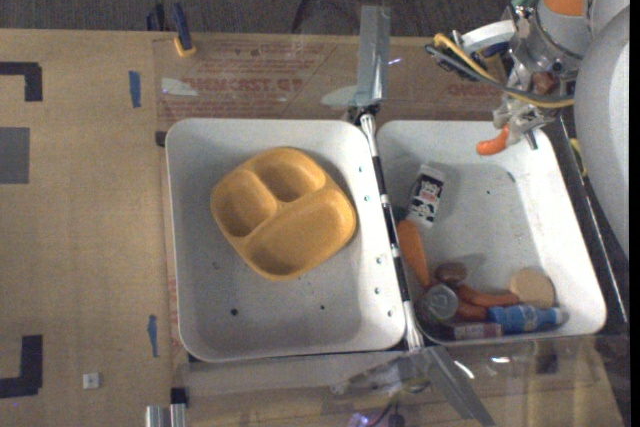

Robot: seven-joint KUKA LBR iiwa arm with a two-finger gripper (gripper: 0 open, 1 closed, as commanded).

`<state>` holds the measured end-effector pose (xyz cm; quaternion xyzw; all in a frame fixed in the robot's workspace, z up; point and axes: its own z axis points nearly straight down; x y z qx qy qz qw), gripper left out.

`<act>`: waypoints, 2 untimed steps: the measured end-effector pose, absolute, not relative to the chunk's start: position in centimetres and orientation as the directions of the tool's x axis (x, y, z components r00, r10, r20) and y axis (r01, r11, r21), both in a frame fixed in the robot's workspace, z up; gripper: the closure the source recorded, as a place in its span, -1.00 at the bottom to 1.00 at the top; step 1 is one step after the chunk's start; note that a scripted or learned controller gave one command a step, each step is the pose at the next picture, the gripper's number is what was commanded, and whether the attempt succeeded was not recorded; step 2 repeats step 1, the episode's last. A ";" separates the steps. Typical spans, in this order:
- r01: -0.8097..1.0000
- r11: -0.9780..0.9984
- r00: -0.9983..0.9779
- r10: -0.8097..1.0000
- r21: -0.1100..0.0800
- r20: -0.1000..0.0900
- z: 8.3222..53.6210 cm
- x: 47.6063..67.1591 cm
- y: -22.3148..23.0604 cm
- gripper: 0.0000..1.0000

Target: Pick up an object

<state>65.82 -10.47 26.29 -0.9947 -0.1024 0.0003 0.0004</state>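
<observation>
At the near edge of the right bin (585, 245) several small things lie close together: a blue bottle (524, 318), a dark round can (438, 301), a brown round piece (451, 272), a beige round piece (532, 288) and a thin orange piece (487, 296). An orange carrot (413, 252) lies along the left wall of this bin, and a little farther a white carton (428, 196) lies tilted, apart from the others. In the left bin (190, 245) a yellow divided plate (283, 211) lies alone.

At the far right corner of the right bin, the gripper (515, 120) hangs above the rim, and a small orange object (492, 144) seems to hang from it, a little above the bin floor. I judge that the jaws are clenched on this orange object, though the contact is small and not very clear.

So the step in hand seems to be the lift after the grasp. The next move calls for raising the arm slowly and straight, because the object may slip from such a small grip. The bin wall is just beside it, and the coloured cables (465, 55) near the wrist are close too. The desk (80, 215) around the bins carries only tape marks.
</observation>
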 end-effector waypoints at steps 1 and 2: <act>0.225 -0.974 0.974 0.225 0.001 0.000 27.6 65.7 -10.2 1.00; 0.225 -0.974 0.974 0.225 0.001 0.000 27.6 65.7 -10.2 1.00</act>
